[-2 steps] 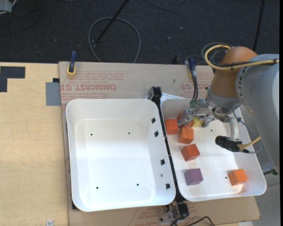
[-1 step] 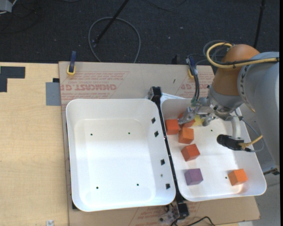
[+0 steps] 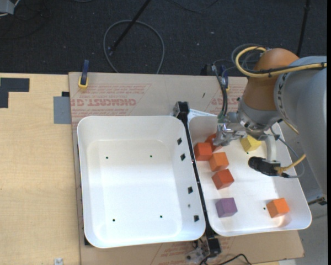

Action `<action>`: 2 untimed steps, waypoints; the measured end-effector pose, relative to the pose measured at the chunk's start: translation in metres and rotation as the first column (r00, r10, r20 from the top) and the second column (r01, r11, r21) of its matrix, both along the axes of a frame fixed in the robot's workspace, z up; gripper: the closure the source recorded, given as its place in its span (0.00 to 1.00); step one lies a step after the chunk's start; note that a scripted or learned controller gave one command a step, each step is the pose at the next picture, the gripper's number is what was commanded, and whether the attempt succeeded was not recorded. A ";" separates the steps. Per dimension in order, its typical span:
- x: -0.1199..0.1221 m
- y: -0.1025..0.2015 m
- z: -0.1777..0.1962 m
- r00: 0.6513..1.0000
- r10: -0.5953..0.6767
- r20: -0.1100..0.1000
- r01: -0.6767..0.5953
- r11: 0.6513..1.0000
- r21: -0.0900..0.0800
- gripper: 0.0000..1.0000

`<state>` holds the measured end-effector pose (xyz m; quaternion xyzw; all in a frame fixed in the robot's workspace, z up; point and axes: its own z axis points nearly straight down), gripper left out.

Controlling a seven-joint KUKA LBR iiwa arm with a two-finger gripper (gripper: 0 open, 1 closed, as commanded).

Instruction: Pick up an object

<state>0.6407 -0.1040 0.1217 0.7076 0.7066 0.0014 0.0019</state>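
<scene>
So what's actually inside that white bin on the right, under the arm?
The right bin holds coloured blocks: a purple block, an orange block, a red block, two more orange-red ones above it, and a yellow block. The arm covers the bin's far end.

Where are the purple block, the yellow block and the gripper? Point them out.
purple block [image 3: 226, 207]: camera view, middle of its top face.
yellow block [image 3: 250, 143]: camera view, its visible top face.
gripper [image 3: 223, 134]: camera view, at its fingertips.

glossy smooth white plastic bins [image 3: 99, 127] on matt brown cardboard [image 3: 132, 95], beside pale wood bench [image 3: 27, 170]
</scene>
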 end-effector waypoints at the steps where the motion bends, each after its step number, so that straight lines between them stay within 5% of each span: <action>1: 0.007 -0.016 -0.008 0.999 0.039 0.001 -0.039 0.999 -0.001 1.00; 2: 0.007 -0.019 -0.009 0.999 0.036 0.000 -0.036 0.999 -0.002 0.00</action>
